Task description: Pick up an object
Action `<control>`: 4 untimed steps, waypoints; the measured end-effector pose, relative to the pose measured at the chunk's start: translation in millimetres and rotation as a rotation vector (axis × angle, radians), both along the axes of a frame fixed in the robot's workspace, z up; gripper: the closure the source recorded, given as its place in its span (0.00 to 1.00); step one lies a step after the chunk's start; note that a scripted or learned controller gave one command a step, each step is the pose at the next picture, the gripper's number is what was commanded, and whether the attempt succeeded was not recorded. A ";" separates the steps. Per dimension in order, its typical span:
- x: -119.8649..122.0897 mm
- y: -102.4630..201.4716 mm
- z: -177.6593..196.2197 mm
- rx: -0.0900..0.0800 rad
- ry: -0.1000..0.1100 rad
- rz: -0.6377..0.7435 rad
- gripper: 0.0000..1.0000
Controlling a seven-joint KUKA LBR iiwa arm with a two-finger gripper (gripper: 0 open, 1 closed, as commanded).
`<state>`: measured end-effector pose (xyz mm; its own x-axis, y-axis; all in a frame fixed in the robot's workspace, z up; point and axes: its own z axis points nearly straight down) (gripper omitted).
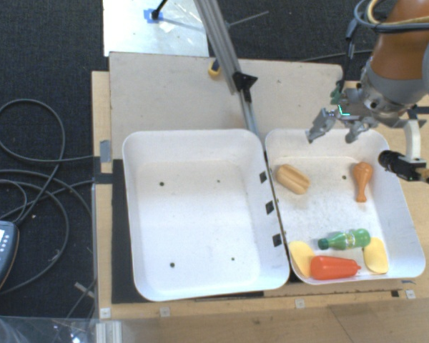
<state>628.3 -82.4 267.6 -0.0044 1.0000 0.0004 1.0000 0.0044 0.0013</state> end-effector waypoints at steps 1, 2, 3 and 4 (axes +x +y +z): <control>-8.3 2.0 -58.9 0.000 0.006 -0.004 0.00; -12.4 -2.7 -120.1 0.000 0.007 -0.004 0.00; -12.9 -2.2 -172.4 0.000 0.005 -0.004 0.00; -11.5 -3.0 -158.6 0.000 0.000 -0.005 1.00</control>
<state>616.8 -85.3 109.0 0.0010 1.0000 0.0002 1.0000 -0.0010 0.0016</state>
